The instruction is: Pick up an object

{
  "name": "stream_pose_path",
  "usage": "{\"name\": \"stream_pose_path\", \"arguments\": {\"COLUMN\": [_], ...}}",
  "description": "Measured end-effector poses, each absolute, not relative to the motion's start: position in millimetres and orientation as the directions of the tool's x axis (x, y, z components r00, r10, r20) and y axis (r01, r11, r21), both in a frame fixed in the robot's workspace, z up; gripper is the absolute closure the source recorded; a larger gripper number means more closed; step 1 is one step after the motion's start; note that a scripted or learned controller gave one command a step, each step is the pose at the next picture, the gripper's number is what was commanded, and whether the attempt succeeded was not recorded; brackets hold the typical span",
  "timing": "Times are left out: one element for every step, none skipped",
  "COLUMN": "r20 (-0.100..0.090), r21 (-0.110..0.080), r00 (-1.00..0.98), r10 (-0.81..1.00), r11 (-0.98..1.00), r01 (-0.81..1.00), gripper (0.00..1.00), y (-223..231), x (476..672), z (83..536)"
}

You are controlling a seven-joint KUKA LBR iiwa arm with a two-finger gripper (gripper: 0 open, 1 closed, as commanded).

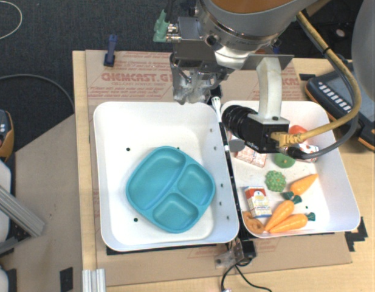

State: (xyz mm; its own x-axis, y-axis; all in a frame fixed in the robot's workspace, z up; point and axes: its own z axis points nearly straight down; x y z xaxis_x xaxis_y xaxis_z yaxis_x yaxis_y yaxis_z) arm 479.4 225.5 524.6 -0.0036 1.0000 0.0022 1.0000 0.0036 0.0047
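At the near edge of the right bin (348, 205) lie two carrots (283, 216) beside a small red-and-white carton (257, 201). Just beyond them sit a green broccoli floret (275, 180) and another orange piece (304, 184). The left bin (108, 163) holds a teal divided tray (170, 188). Farther back, the pincer (193, 89) hangs over the far rim of the left bin, above the counter (138, 72); whether it is clenched or released cannot be told, as the metal parts blur together.
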Motion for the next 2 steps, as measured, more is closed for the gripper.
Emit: {"name": "stream_pose_path", "arguments": {"r20": [-0.003, -0.005], "r21": [-0.006, -0.012], "r00": [0.004, -0.002], "r10": [1.000, 1.000], "r11": [-0.004, 0.002], "r01": [1.000, 1.000], "gripper": [1.00, 1.00], "y": [202, 225], "x": [501.7, 498.1], "z": [481, 378]}}
